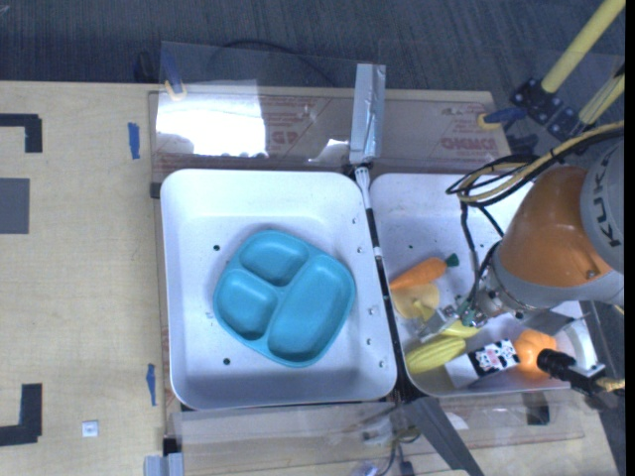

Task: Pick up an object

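Yellow and curved, a banana-like toy point(440, 349) is lying at the lower middle of the right bin point(417, 204), just left of the gripper point(466, 315). That gripper is sitting low in the bin beneath the arm's orange band point(551, 236), and the arm's bulk is hiding most of it — whether it is spread or pressed together cannot be told, nor whether it is touching anything. One carrot point(422, 274), orange with a green tip, is lying above the banana toy, with a pale yellowish piece point(417, 305) between them that is too blurred to name. To the lower right, one small black-and-white object point(493, 357) is resting beside one orange ball-like item point(536, 347), which a dark part of the arm is partly covering. The right bin's far side is being cut off by the arm. The left bin point(198, 216) is holding one blue tray point(285, 296) with three compartments — nothing in them.
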Robot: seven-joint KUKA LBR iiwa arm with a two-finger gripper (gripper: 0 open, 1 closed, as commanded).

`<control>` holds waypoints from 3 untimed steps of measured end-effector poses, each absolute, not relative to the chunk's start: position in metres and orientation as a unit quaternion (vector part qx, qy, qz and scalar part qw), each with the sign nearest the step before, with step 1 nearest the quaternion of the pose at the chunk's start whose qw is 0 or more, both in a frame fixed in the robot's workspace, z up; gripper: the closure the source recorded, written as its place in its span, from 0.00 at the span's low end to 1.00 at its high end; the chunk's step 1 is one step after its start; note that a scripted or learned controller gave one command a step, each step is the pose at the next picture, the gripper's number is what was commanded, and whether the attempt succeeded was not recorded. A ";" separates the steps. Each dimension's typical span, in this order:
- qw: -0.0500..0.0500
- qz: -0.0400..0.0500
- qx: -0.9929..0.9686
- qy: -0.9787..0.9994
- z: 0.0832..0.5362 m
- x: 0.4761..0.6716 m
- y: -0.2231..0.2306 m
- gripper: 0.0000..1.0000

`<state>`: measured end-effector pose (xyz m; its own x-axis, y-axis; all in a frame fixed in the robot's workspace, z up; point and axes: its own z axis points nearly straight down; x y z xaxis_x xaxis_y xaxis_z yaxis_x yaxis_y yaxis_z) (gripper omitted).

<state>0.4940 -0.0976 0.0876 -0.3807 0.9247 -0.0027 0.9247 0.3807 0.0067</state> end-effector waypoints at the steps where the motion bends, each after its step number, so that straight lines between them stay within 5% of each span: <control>1: 0.007 0.003 0.556 0.831 0.099 0.496 -0.098 1.00; 2: 0.004 0.003 0.516 0.857 0.105 0.483 -0.106 1.00; 3: 0.003 0.002 0.511 0.859 0.187 0.543 -0.039 1.00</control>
